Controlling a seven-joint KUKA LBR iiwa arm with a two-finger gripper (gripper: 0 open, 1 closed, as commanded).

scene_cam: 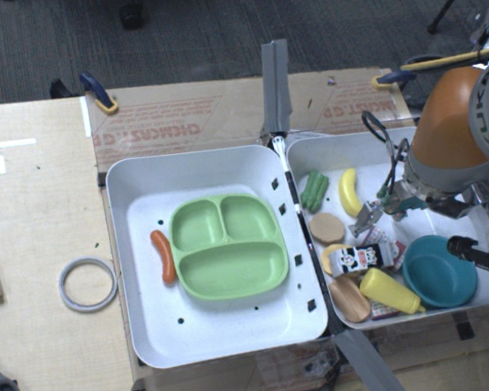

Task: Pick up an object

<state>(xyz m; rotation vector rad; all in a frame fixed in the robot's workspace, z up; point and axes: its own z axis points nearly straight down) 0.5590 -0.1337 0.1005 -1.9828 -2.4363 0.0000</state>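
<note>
The right bin (357, 141) holds a green pickle (315, 189), a yellow banana (349, 191), a tan cookie (326, 228), a small milk carton (359, 258), a yellow bottle (390, 291), a hot-dog bun (349, 298) and a teal bowl (438, 270). My gripper (373, 217) hangs low in this bin, just right of the cookie and below the banana, above the milk carton. Nothing can be made out between its fingers. The grey arm with its orange band (448, 125) comes in from the right.
The left bin (139, 274) holds a green divided plate (229, 246) with an orange sausage (163, 256) beside it at the left. A grey tape ring (88, 283) lies on the bench left of the bins. A metal divider (277, 89) stands between the bins.
</note>
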